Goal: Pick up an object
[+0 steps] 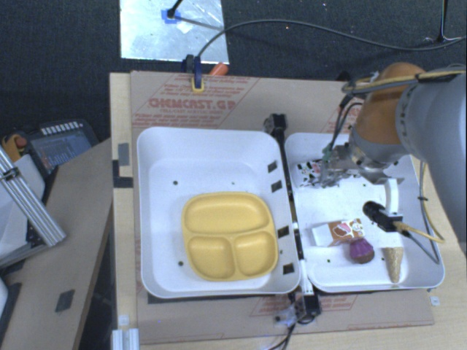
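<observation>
- Camera view: the arm [430,115] is reaching over the right bin [325,206], and the jaws are hanging low near its far left corner; whether they are spread or pressed together cannot be told.
- A small speckled item [309,169], judged the likely target, is lying just beside the jaws.
- A snack packet [346,230], a purple toy [361,251] and a cone [394,262] are lying at the near side, well apart from the jaws.
- Risk: the speckled item is sitting close to the bin wall, so a descent is risking a strike on the wall or a nudge that leaves the jaws closing on nothing.
</observation>
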Available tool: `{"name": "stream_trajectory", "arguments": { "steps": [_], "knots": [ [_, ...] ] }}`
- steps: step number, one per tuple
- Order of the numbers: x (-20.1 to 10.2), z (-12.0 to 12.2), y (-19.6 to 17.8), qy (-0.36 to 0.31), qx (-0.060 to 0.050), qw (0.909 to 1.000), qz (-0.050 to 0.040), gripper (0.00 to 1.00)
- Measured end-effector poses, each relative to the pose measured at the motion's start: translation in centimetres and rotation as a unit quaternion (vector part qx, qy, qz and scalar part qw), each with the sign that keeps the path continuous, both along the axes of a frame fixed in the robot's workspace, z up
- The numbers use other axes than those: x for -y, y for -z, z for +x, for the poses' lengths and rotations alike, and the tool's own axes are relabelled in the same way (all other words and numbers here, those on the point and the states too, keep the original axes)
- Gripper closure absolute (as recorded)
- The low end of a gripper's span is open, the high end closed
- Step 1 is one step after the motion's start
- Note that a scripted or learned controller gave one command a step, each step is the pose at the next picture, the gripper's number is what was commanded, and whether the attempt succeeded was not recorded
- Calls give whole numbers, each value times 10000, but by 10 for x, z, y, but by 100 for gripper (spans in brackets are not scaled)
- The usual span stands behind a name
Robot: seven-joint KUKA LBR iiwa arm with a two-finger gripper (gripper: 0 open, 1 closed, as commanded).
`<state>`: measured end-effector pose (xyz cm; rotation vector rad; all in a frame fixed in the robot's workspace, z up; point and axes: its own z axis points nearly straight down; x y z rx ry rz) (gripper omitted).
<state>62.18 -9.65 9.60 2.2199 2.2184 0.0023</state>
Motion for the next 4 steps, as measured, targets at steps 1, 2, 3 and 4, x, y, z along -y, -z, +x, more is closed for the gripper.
{"name": "stream_trajectory", "arguments": {
  "steps": [1,2,3,4],
  "knots": [
    [-2,4,-44,-22,8,10000,5,100],
    [6,11,-93,-23,19,10000,-1,100],
    [6,13,-148,-29,24,10000,0,100],
    [-57,10,-150,-57,-3,10000,16,100]
  ]
}}
